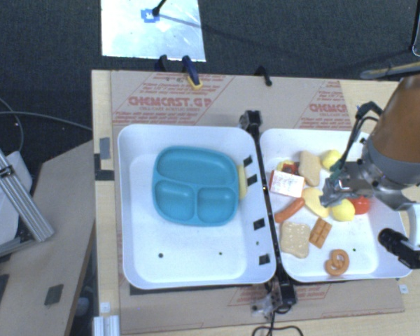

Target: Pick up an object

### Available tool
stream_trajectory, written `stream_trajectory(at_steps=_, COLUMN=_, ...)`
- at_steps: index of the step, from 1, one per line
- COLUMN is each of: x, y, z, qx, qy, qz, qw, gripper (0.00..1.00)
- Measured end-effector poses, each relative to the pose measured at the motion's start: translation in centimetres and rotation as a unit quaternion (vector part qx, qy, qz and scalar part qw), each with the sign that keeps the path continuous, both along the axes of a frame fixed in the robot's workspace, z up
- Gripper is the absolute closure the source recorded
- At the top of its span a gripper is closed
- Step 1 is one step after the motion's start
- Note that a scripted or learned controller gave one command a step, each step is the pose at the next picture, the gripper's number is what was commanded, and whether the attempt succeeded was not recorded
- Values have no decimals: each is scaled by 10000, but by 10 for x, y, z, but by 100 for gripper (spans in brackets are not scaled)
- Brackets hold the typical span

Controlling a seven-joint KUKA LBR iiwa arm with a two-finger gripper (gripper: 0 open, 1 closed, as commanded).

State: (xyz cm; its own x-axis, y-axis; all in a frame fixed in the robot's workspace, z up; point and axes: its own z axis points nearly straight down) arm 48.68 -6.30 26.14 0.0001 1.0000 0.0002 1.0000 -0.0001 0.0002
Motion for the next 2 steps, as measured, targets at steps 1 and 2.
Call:
stream_trajectory(at_steps=1, x=1, y=72, z=5, qx=7, qy=-11, qz=53, qw=10000, gripper=100)
stream_trajectory(at_steps=2, x=1, y=68, z=16, qx=3, qy=-19, qz=37, qw=10000, gripper=100)
